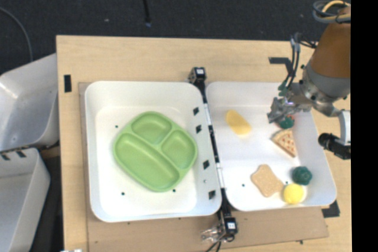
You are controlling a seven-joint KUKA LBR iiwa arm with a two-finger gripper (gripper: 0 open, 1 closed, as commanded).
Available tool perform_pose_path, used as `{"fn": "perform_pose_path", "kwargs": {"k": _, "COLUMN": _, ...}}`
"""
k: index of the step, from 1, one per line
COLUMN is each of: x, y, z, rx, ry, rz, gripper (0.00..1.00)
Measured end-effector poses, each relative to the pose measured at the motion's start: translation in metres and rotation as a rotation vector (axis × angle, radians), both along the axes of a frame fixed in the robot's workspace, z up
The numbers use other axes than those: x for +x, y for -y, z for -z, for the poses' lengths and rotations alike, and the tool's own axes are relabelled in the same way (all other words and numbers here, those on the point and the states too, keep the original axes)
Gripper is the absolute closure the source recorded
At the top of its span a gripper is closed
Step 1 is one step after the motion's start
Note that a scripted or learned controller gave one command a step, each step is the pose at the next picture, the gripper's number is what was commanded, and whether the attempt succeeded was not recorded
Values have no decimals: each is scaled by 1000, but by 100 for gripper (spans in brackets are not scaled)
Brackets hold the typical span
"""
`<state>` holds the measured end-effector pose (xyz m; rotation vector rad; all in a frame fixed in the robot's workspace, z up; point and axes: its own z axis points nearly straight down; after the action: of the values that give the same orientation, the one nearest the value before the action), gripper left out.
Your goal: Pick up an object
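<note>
Hovering pincer (283,114) above green toy (287,123)

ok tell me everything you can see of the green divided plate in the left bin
The green divided plate is a light green, matte, plastic-looking tray with a rounded outline and three compartments: one long one along its lower left and two smaller ones at the upper right, split by raised ridges. It lies flat, right side up, turned at a slant, roughly in the middle of the left bin, resting on the bin's white floor. All three compartments look bare.
</note>
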<state>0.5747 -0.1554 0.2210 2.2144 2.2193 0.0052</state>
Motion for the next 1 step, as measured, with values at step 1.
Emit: {"fn": "perform_pose_path", "kwargs": {"k": 1, "x": 1, "y": 1, "z": -9, "rx": 1, "ry": -4, "rz": -1, "gripper": 100}}
